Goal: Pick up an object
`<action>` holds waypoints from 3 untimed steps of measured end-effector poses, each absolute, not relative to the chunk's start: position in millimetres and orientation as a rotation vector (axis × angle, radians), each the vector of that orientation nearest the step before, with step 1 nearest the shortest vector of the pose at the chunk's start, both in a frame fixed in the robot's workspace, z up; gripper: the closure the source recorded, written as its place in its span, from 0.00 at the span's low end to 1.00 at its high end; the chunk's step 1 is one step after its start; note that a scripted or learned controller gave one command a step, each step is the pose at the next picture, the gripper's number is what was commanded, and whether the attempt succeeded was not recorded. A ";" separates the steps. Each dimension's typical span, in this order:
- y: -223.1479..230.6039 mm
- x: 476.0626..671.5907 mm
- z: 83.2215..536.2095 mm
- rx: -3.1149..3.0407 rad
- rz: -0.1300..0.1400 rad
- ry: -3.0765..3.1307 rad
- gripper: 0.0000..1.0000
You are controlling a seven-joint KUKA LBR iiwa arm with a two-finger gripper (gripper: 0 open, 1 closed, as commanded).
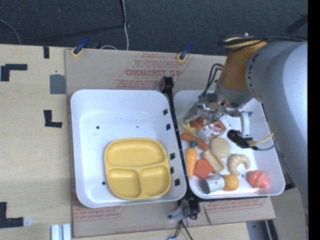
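The arm reaches in from the right and its gripper (pixel 202 115) is down in the far left part of the right bin (pixel 274 166), over a small heap with a clear packet (pixel 214 129) and a red-and-yellow item just beside it; whether the fingers are spread or pressed together cannot be told, since the wrist hides them. The candidates all lie in this bin: a carrot (pixel 190 161) by the left wall, an orange wedge (pixel 202 169), a tan roll (pixel 220 147), a croissant (pixel 238 161), a small can (pixel 213 184), an orange ball (pixel 230 182) and a pink piece (pixel 258 179) at the near right. The left bin (pixel 85 114) carries only a yellow tray (pixel 137 167). The pile is crowded, things touching, so a good grasp probably means descending straight onto one item with room on both sides of it, closing fully, then lifting slowly to check it comes away alone.
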State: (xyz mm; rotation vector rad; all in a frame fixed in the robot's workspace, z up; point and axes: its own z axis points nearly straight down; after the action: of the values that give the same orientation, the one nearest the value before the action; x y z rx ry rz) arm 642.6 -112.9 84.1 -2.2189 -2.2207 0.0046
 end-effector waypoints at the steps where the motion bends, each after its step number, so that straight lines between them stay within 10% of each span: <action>1: -112.4 669.2 84.2 -2.219 -0.002 -2.224 0.00; 2: -163.7 553.9 85.5 -2.227 0.006 -2.213 0.00; 3: -115.8 645.4 84.8 -2.216 -0.006 -2.233 0.00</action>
State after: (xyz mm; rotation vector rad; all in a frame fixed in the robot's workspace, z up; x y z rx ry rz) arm 645.4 -115.8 84.8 -2.2165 -2.2328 -0.0060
